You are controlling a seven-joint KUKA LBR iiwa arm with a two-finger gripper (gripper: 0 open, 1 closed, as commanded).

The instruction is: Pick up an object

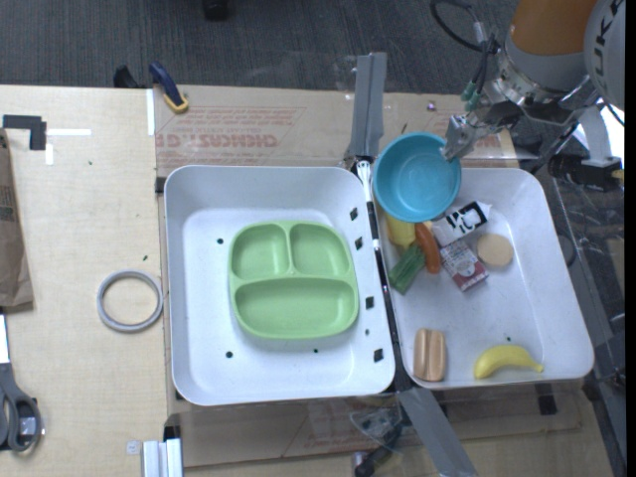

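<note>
A blue bowl (pixel 417 177) hangs tilted above the left part of the right bin (pixel 556 296), over the divider. My gripper (pixel 459 139) is shut on the bowl's upper right rim. Below it in the right bin lie a yellow item (pixel 399 231), an orange carrot (pixel 428 248), a green piece (pixel 405 267), a small packet (pixel 463 262), a tan round cookie (pixel 495 251), a hot dog bun (pixel 429 355) and a banana (pixel 508 362).
The left bin (pixel 189 296) holds a green divided plate (pixel 293 279). On the bench to the left lie a grey tape ring (pixel 129 300), scissors (pixel 20 420) and a blue clamp (pixel 169 85). Cables (pixel 467 28) hang behind the arm.
</note>
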